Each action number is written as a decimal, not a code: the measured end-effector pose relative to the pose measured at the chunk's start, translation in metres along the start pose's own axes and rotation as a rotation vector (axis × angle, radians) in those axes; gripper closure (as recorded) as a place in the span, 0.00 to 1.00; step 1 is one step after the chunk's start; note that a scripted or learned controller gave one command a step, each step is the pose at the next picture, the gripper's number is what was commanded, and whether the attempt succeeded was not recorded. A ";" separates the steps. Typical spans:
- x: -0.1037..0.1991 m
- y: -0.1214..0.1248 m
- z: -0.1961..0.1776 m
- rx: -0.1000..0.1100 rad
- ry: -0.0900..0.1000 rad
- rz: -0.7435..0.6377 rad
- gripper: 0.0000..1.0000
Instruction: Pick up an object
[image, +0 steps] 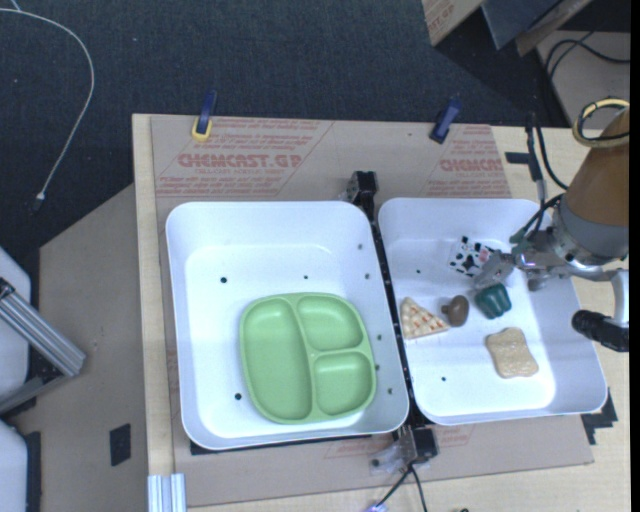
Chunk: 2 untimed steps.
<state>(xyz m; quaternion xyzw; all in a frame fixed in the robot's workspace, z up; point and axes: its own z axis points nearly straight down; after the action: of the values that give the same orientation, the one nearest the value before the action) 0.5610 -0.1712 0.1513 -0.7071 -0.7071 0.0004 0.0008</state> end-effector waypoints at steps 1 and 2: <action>0.008 -0.005 0.060 0.005 0.002 0.000 0.00; 0.008 -0.005 0.067 0.002 0.001 0.000 0.00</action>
<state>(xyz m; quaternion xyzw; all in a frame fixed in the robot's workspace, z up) 0.5556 -0.1628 0.0840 -0.7070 -0.7072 0.0008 0.0017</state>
